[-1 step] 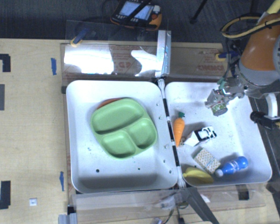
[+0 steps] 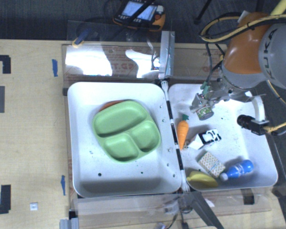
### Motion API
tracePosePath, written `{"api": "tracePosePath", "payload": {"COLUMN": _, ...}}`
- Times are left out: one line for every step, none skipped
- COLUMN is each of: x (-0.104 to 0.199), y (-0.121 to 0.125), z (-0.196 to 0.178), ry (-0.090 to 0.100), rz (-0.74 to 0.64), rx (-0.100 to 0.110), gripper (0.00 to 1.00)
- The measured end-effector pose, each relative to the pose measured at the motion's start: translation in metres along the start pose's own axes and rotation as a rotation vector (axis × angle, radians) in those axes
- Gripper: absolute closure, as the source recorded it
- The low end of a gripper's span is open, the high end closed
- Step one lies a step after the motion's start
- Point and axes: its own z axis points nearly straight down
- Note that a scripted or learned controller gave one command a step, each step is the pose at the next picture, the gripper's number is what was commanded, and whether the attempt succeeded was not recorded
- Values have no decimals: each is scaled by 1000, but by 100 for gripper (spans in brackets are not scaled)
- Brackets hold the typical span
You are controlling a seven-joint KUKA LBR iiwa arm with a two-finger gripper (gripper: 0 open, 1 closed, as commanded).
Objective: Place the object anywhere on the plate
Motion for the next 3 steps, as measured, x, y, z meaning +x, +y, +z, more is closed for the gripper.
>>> {"api": "tracePosePath", "payload": {"x": 87, "y": 6, "z": -6, "ry": 0, "rz": -61, "rx": 1, "gripper": 100}}
{"api": "tracePosePath", "payload": {"x": 162, "y": 25, "z": 44, "ry": 0, "rz": -338, "rx": 0, "gripper": 100}}
{"api": "tracePosePath", "payload": {"x": 212, "y": 23, "z": 40, "ry": 0, "rz": -501, "rx": 0, "gripper": 100}}
